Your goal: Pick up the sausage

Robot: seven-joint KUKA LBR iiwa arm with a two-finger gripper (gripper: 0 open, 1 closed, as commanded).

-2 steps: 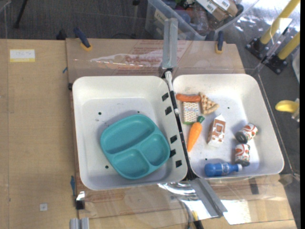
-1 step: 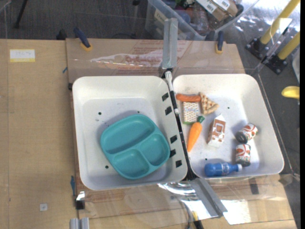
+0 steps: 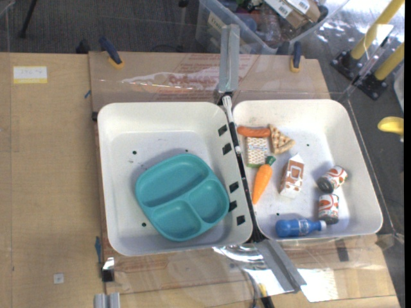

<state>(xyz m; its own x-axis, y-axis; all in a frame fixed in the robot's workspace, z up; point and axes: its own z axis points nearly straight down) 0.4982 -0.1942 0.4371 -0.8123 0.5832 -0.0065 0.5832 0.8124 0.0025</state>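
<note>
The sausage (image 3: 253, 132) is a small reddish-orange link lying flat at the top left of the right bin (image 3: 359, 172), close to the divider between the bins. Just below it sits a small pale packet (image 3: 257, 151), and a waffle-patterned wedge (image 3: 280, 139) lies to its right.
The right bin also holds a carrot (image 3: 262, 181), a small carton (image 3: 292, 176), two cans (image 3: 332, 178) (image 3: 328, 206) and a blue bottle (image 3: 298, 226). A teal divided plate (image 3: 182, 197) fills the left bin (image 3: 115, 172). A cluttered clear tub (image 3: 270, 8) stands behind the bench.
</note>
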